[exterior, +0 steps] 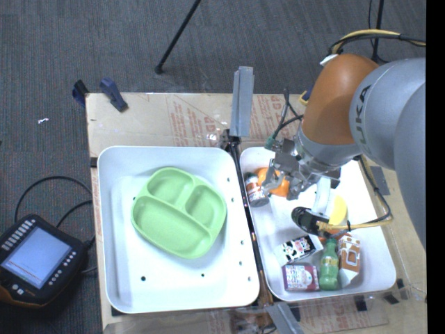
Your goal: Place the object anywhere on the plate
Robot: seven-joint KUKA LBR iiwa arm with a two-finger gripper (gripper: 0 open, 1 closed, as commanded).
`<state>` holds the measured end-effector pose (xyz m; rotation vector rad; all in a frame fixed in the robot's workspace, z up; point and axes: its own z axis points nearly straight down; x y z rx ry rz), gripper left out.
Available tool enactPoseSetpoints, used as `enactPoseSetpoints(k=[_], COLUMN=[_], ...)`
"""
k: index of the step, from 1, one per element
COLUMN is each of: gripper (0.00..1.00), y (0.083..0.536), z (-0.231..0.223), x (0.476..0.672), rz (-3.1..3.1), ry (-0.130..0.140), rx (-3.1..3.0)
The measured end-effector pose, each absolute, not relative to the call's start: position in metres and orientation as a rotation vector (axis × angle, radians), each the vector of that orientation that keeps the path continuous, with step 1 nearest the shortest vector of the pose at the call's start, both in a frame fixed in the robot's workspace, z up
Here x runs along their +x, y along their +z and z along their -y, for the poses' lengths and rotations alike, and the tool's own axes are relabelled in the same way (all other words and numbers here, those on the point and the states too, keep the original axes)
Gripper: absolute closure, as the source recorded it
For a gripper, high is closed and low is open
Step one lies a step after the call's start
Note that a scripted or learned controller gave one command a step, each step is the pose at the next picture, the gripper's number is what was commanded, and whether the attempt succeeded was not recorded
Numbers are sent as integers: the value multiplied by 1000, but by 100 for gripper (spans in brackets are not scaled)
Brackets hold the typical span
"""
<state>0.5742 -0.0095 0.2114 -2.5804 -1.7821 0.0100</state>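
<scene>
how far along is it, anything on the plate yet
Nothing looks done: the green plate in the left bin carries no object. In hand: the gripper is down in the right bin by the orange item. Left: a grasp, the carry and the placing.

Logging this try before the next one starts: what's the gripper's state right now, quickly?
Gripper: low over the right bin, by the orange object and small can; whether it is open, shut or holding anything cannot be told.

- plate (179, 212): pale green plastic, smooth, faintly glossy
- bins (111, 186): white plastic, smooth
- bench (174, 117): brown cardboard-like sheet, matt
- arm (389, 110): smooth grey casing, glossy orange band
- floor (83, 33): dark carpet, rough
</scene>
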Motion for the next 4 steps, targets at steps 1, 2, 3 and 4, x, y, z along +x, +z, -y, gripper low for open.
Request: enactPoseSetpoints(k=[1, 2, 3, 4], gripper=[100, 100, 0, 0], y=[278, 225, 225, 210], z=[-10, -76, -76, -65], x=[560, 569, 570, 575], rz=[1659, 1782, 1780, 2041], ry=[9, 13, 12, 11], rx=[-2665, -2582, -2583, -2381])
